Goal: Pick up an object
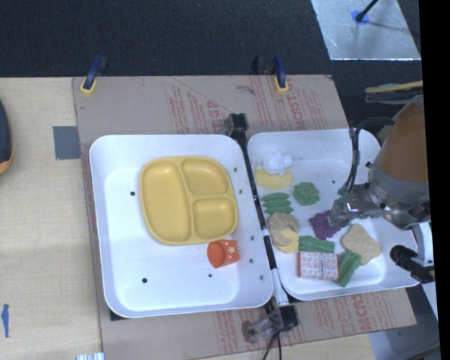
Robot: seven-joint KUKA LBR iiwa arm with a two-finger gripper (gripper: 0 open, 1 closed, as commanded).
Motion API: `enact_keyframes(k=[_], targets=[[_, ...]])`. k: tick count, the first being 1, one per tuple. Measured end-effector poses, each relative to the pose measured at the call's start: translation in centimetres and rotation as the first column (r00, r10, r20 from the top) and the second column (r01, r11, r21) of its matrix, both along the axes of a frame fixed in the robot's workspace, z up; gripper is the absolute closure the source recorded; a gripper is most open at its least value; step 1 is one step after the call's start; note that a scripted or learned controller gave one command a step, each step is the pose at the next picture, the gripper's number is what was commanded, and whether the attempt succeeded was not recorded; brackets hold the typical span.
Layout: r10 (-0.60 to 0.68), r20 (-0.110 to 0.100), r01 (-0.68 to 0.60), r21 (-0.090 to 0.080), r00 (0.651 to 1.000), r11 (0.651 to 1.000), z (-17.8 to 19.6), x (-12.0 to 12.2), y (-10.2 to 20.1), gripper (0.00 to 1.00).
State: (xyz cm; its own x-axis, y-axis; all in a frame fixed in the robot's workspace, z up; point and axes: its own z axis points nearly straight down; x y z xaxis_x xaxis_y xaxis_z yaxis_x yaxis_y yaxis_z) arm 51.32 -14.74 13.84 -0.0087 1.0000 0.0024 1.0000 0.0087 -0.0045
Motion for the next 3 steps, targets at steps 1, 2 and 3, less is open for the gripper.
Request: enact_keyframes(k=[1, 2, 3], targets=[[-0.006, 0.005, 0.006, -0.003, 1.0, 1.0, 3.3, -0.2, -1.4, 1.0], [-0.006, -0.004, 0.006, -0.001, 1.0, 1.0, -2.0, -0.5, -3.5, 1.0], [-0.007, 0.004, 0.007, -0.003, 1.0, 1.0, 0.9, -1.6, -4.5, 1.0]])
